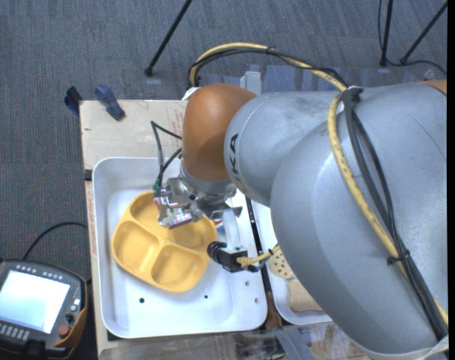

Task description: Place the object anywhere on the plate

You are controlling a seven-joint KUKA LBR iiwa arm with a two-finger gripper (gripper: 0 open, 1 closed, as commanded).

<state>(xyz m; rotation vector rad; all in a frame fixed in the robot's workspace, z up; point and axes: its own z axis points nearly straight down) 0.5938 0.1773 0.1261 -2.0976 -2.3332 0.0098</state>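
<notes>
A yellow divided plate point(149, 252) with three compartments lies in the left white bin point(119, 306). My gripper point(175, 214) hangs over the plate's upper right compartment, close to its rim. The wrist and metal parts hide the fingertips, and I cannot make out any object between them. The big grey arm covers most of the right bin.
A tan, speckled thing point(284, 265) shows in the right bin at the arm's lower edge. A blue clamp point(109, 101) sits on the bench's far left corner. A teach pendant point(34, 304) lies on the floor at the lower left.
</notes>
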